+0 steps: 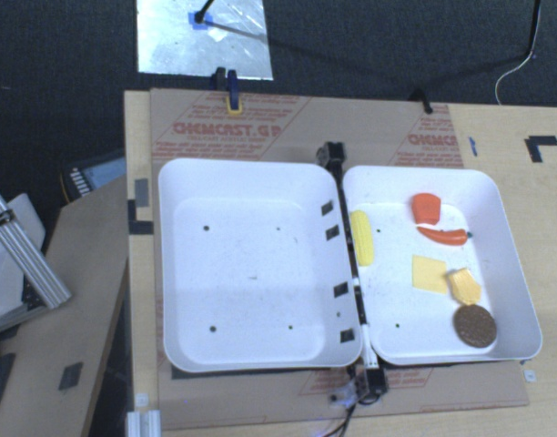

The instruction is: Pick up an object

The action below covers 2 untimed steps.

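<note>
All the stuff's sitting in the right white bin (511, 235). Yellow corn cob (361, 237) lying lengthwise by the left wall. Orange-red chunk (426, 208) sitting near the top, w/ a thin red chili pepper (443, 236) lying just below it. Flat yellow cheese slice (430, 274) is touching a smaller yellow block (465, 286); round brown cookie (476, 326) resting just below the block.

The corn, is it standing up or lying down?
Lying down. The corn lies flat on the floor of the right bin, lengthwise along the wall beside the left bin.
</note>
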Each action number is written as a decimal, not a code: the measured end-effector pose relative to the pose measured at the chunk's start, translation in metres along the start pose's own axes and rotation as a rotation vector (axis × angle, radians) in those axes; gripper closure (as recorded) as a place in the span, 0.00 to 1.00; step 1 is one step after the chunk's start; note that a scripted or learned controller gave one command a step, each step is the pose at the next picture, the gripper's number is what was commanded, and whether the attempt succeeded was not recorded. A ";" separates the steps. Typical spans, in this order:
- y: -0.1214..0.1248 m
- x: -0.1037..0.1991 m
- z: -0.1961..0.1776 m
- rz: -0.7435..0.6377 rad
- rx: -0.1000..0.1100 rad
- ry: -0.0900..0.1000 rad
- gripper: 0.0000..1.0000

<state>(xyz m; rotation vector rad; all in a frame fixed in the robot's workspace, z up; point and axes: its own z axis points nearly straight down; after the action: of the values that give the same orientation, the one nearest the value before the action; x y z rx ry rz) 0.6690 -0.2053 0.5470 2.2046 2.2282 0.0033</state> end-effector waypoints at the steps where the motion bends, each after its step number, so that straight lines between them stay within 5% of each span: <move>1: 0.000 0.001 -0.012 -0.005 -0.004 -0.002 1.00; 2: 0.000 0.001 -0.011 -0.006 -0.003 -0.002 0.00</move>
<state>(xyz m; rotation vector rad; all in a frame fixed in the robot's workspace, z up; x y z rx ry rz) 0.6693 -0.2048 0.5585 2.1957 2.2319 0.0048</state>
